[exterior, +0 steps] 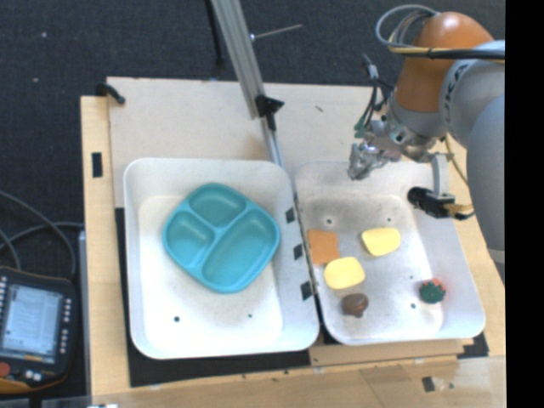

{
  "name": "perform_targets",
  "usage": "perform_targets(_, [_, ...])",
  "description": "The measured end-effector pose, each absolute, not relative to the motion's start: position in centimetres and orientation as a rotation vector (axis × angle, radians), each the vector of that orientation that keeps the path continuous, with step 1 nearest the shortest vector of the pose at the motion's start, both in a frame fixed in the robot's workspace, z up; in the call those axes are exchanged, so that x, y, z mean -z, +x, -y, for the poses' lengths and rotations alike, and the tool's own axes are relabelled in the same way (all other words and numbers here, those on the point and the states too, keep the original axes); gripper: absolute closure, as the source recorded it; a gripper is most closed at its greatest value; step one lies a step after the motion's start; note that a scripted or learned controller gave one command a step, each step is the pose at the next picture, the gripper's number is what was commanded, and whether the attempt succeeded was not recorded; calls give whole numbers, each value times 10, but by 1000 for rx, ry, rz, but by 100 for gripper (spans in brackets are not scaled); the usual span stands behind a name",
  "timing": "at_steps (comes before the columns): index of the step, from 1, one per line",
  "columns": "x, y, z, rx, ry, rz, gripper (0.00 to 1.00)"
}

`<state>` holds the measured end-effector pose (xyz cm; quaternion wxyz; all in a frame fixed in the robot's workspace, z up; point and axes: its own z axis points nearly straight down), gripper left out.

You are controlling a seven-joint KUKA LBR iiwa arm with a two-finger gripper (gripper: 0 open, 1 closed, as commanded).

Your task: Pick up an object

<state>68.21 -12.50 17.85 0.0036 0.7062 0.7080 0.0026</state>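
At the bottom of the frame, the right bin (450,253) holds the loose pieces. A brown lump (355,304) lies lowest, near the bin's lower middle, with a small green object (433,291) well to its right by the lower right rim. Just above the brown lump sits a yellow piece (344,272); an orange square (323,246) is just beside it to the upper left, and a second yellow piece (381,241) lies to the upper right. In the left bin (144,313) a teal divided tray (223,236) rests in the middle. Farther up, the gripper (364,161) hangs over the right bin's upper rim, apart from all the pieces; nothing is seen in it, and how far open it is cannot be told.
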Motion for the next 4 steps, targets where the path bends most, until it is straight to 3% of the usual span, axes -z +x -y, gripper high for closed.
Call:
perform_targets(1, [-223,684,127,-6,2213,-2222,100])
perform_targets(4, [-219,648,-28,-1,2214,-2231,100])
